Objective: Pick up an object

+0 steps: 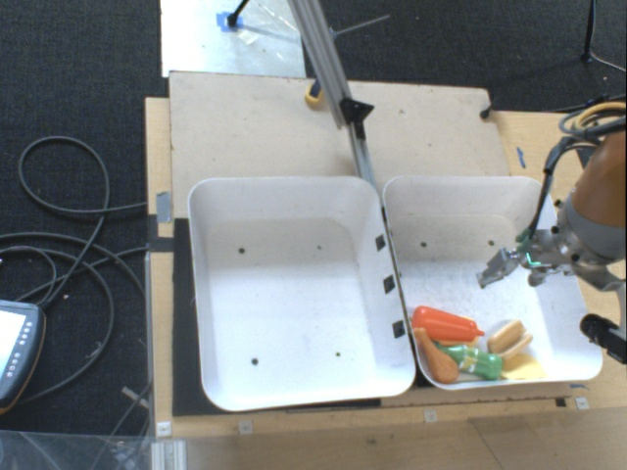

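Several toy foods lie in the front corner of the right bin (460,223): an orange-red carrot (446,323), a second orange piece (436,357), a green piece (477,363), a tan bun (509,337) and a yellow piece (525,365). My gripper (511,264) hangs over the right bin's middle right, above and behind the pile, reaching in from the right. Its fingers (492,272) look spread, and nothing is between them.
The left bin (284,292) sits beside the right one, with a dark divider strip (389,282) between them. A slanted metal pole (323,57) crosses the bench's back. Cables and a pendant (15,346) lie on the floor at left.
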